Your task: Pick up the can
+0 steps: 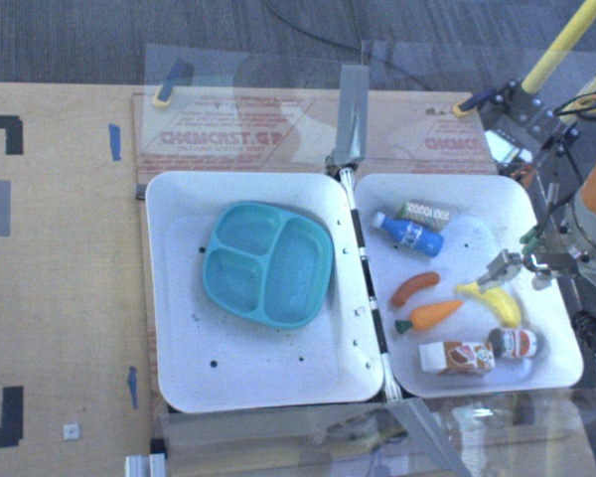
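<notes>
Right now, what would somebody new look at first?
Probably the big teal plate with three sections, alone in the left bin. Next, the jumble in the right bin: blue bottle, yellow banana, orange carrot, and the robot's hand over its right side.

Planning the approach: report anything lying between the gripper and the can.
The banana lies between the gripper and the can, which is on its side near the front of the right bin, right beside the carton. Nothing visible covers the can from above.
</notes>
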### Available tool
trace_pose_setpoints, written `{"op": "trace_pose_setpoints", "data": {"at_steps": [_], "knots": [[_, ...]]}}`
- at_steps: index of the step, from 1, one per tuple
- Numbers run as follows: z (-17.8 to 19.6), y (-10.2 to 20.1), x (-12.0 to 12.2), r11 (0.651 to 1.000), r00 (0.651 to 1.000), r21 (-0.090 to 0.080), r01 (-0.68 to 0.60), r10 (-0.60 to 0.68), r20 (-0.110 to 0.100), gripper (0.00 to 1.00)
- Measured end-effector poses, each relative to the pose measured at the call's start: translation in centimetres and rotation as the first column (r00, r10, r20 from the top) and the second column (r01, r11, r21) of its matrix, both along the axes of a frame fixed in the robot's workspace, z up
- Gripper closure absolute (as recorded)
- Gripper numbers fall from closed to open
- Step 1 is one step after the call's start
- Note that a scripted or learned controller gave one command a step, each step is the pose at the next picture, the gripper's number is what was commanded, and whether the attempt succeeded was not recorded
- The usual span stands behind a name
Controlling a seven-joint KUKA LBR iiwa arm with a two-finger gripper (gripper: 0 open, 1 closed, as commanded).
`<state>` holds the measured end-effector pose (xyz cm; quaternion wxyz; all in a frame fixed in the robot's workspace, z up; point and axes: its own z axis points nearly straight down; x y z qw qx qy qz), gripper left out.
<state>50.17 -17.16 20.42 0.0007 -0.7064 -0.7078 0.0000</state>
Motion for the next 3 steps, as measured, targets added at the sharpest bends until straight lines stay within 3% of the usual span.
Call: {"op": "trace_pose_setpoints", "data": {"at_steps": [1,2,3], "knots": [[-9.0,-5.1,-2.3,0.995,0.995,0.004,-0.099,0.099,-0.001,0.00],[-11.6,-4.6,-1.9,0.973,0.973,0.007,-0.229,0.229,0.005,0.00],[-11.6,-5.0,-1.9,0.910,0.910,-0.003,-0.414,0.414,0.009,0.00]]}}
